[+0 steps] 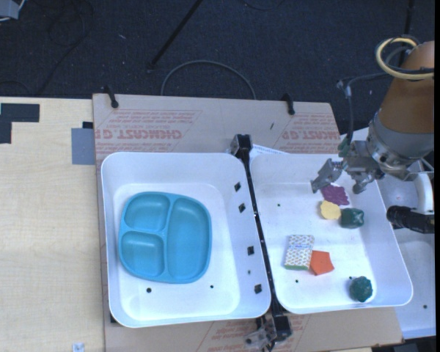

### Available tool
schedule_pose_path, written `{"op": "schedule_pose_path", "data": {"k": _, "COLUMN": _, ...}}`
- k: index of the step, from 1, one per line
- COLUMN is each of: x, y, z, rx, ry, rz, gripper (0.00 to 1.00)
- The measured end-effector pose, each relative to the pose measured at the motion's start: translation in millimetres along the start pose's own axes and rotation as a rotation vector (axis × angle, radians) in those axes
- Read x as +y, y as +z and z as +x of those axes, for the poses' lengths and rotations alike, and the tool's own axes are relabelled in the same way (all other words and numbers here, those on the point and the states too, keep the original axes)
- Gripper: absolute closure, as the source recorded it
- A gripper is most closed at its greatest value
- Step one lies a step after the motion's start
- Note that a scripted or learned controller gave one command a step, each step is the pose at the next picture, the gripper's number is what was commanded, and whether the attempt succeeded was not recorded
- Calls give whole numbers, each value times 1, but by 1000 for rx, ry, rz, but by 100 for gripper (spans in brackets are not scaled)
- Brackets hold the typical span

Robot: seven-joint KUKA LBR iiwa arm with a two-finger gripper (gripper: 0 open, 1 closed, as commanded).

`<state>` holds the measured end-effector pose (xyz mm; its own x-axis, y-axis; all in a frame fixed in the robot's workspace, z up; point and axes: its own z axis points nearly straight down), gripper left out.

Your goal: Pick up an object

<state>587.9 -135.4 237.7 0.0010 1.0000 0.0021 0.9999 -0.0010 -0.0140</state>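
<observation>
- Camera view: 2 shallow white bins sit side by side on the bench; the left bin holds a blue divided plate, lying flat with its 3 compartments bare
- The right bin carries 6 small things: a purple piece at the far side, a yellow lump just near of it, a dark green block touching or almost touching the yellow lump on its right, a patterned box nearer the camera, an orange block against the box's right side, and a dark teal ball alone in the near right corner
- The arm comes in from the right, its orange band high in the frame, and the gripper hangs over the far part of the right bin with its 2 fingers spread apart, 1 out to the left and 1 to the right, nothing between them
- The relation that matters: the purple piece lies directly under and a touch near-left of the spread fingers, closest of all 6 things; it looks flat and irregular, its longer side running roughly left to right
- My judgement: a short drop would bring the fingers to the purple piece, though the yellow lump just beside it could get nudged or caught too
</observation>
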Motion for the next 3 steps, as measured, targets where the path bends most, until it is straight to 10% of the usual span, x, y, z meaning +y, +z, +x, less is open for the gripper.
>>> {"op": "schedule_pose_path", "data": {"k": 1, "x": 2, "y": -7, "z": 0, "rx": -1, "ry": -2, "rz": -11, "gripper": 0}}
{"op": "schedule_pose_path", "data": {"k": 3, "x": 1, "y": 97, "z": -8, "rx": -1, "ry": -1, "rz": -6, "gripper": 0}}
